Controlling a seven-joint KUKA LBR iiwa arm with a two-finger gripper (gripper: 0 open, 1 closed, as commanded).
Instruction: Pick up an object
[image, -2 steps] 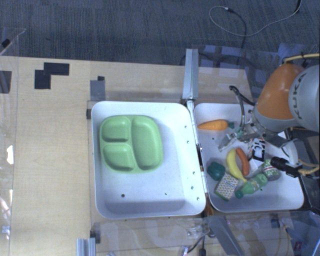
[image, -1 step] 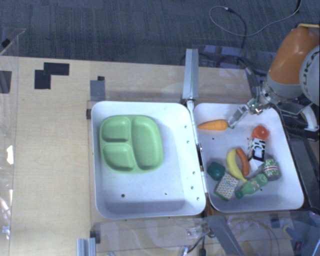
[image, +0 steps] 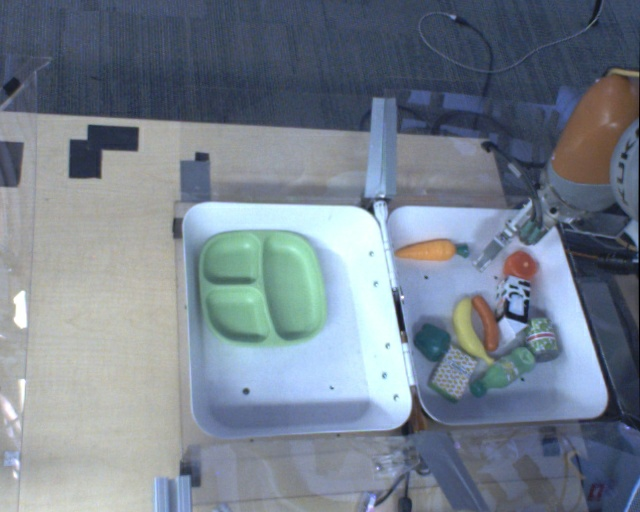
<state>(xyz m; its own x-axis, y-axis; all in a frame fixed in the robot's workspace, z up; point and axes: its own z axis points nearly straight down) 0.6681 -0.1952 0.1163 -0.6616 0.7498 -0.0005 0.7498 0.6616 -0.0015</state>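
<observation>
The right bin (image: 580, 400) holds the objects: an orange carrot (image: 430, 251) at its far left, a red round piece (image: 520, 265), a black-and-white carton (image: 513, 297), a yellow banana (image: 467, 328) beside a red sausage (image: 486, 322), a dark green lump (image: 433, 341), a patterned box (image: 454, 373), a green bottle (image: 503, 370) and a small can (image: 542, 339). My gripper (image: 492, 250) hangs over the bin's far side, between the carrot and the red piece, pointing down and left. Nothing shows held in it.
The left bin (image: 300, 400) carries a green divided plate (image: 263, 285) in its far-left part. A metal divider post (image: 380, 150) stands between the bins at the back. Cables lie on the floor behind the bench.
</observation>
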